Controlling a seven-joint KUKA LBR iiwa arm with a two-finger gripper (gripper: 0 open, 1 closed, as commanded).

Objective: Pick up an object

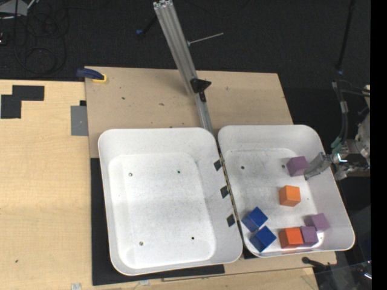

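Purple block in the right bin lies just left of the pincer, touching or nearly touching its grey tip. I cannot tell the pincer's state from here. The orange cube sits below-left of it.

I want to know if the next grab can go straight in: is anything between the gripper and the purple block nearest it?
Nothing visible. The gripper sits at the right bin's right edge, right beside the purple block. The orange block lies below, off that line.
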